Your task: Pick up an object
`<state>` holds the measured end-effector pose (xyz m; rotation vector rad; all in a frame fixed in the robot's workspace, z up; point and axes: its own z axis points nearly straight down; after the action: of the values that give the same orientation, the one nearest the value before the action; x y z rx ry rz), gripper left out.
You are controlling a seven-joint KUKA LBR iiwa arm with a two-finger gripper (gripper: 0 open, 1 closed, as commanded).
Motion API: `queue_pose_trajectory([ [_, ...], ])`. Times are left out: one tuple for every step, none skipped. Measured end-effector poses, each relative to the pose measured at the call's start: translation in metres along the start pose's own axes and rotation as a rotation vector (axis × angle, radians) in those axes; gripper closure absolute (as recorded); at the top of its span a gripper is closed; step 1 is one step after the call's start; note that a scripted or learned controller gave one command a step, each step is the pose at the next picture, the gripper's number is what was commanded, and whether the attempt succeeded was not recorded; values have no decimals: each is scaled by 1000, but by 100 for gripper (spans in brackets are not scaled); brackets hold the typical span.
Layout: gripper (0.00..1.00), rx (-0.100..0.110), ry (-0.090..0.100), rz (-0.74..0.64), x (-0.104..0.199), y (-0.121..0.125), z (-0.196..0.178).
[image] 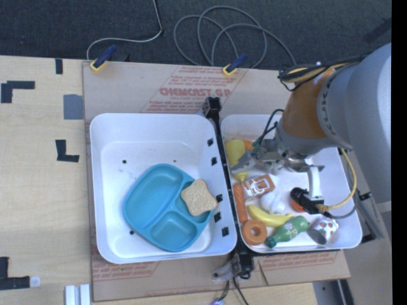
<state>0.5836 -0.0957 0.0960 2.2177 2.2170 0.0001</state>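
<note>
Several crowded toy foods, including a curved yellow plastic banana [272, 217], could slip or jam beneath the grey gripper [267, 161] in the right white bin [353, 234].

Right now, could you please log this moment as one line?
arm: over right bin | gripper: among toys, grasp unclear | left bin: blue tray, bread

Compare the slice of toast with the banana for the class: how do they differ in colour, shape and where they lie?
The toast is tan and roughly square; the banana is yellow, long and curved. The toast lies in the left bin, resting on the blue tray; the banana lies in the right bin among other items. Both lie flat.
</note>
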Motion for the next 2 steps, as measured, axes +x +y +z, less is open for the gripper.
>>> queue_pose_trajectory([
  [0, 5, 4, -2, -3, 38, 11],
  [0, 29, 6, 5, -1, 71, 12],
])
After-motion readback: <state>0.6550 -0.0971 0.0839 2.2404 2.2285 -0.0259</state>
